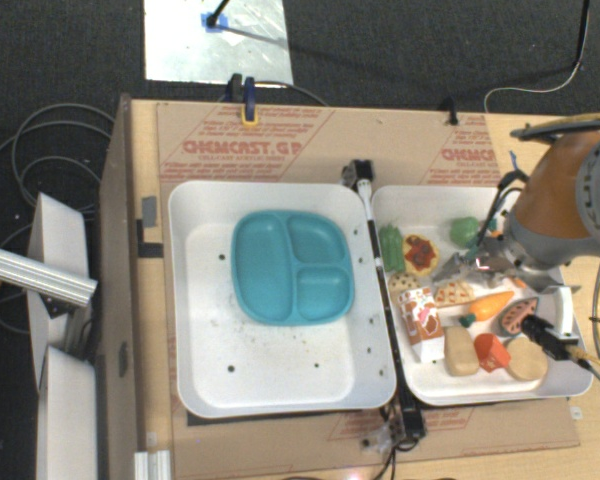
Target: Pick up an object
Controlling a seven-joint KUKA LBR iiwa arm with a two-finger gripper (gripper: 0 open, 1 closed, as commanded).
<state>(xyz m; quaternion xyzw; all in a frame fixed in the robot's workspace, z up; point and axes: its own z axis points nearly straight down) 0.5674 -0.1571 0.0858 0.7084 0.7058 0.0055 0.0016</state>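
My gripper (458,265): low in the right shallow white plastic bin (410,200), metal fingers pointing toward the divider between the bins; whether they are spread or pinched together, I cannot tell, and nothing shows clearly between them.
Just at my tips: a pale waffle-patterned toy cracker (454,293), lying flat, too close to say touching or apart.
Just beyond my tips: a red and yellow toy pizza slice (419,252).
Further beyond, against the divider: a slim green toy vegetable (390,247), lying along the wall.
To one side, toward the bin's far wall: a round green toy (465,231), beside my wrist.
Other side, near: an orange plastic carrot (494,303), then a red-and-white printed toy carton (421,314).
Further that side, along the near wall: a tan toy bread piece (460,352), a small red toy block (491,351), a dark red oval toy slice (516,314).
My arm (570,203): grey with orange band, behind me.
Well past the divider: the left white bin (195,298) holds a teal plastic sectioned plate (291,267), flat.
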